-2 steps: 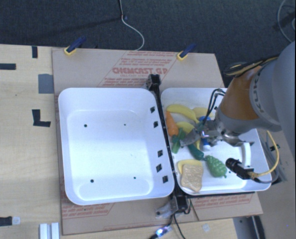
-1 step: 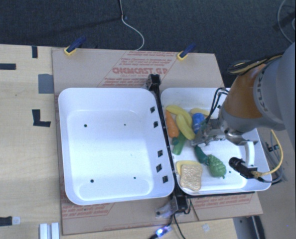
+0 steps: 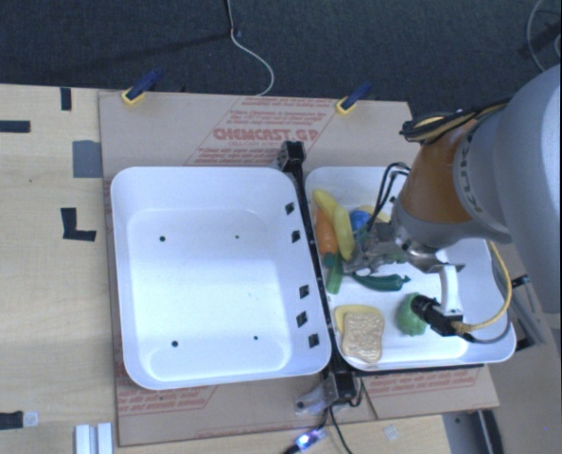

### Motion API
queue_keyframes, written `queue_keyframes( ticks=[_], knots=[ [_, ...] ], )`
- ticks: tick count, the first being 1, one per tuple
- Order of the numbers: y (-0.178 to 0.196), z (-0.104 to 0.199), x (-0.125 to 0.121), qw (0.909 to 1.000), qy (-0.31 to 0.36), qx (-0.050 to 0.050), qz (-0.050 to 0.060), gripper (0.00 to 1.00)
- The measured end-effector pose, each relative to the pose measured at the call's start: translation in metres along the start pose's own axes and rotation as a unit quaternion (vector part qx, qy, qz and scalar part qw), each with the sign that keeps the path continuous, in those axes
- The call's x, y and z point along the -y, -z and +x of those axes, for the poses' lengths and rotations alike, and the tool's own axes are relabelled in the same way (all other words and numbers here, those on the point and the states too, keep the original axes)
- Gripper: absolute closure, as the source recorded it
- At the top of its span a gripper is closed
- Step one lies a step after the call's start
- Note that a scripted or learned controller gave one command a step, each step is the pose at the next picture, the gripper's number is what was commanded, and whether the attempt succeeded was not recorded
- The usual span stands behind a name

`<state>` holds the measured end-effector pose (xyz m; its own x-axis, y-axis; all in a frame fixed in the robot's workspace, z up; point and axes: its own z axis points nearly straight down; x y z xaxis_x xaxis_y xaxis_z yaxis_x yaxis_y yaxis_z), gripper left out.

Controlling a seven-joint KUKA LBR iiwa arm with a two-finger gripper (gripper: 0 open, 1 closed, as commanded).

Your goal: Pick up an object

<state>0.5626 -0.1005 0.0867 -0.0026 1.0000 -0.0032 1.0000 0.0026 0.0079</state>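
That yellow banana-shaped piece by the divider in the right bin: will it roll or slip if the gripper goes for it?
The yellow banana-shaped piece looks rounded and smooth, so it may slip between fingers. Its curved shape probably stops it rolling far. It lies close against the orange piece near the right bin wall, so a push would likely nudge both.

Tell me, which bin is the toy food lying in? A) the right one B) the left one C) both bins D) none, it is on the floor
A: the banana, carrot and slice of bread all lie in the right bin, where the gripper is reaching.
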Motion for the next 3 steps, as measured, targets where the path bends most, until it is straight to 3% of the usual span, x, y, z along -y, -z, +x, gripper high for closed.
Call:
queue_keyframes(
  ticks=[1,2,3],
  knots=[
    [0.028,-0.003,-0.01,1.0,-0.001,-0.002,0.004,1.0],
    [0.102,0.051,-0.088,1.0,0.003,-0.002,0.0,1.0],
    [0.111,0.111,-0.047,1.0,0.002,-0.003,0.005,1.0]
  ],
)
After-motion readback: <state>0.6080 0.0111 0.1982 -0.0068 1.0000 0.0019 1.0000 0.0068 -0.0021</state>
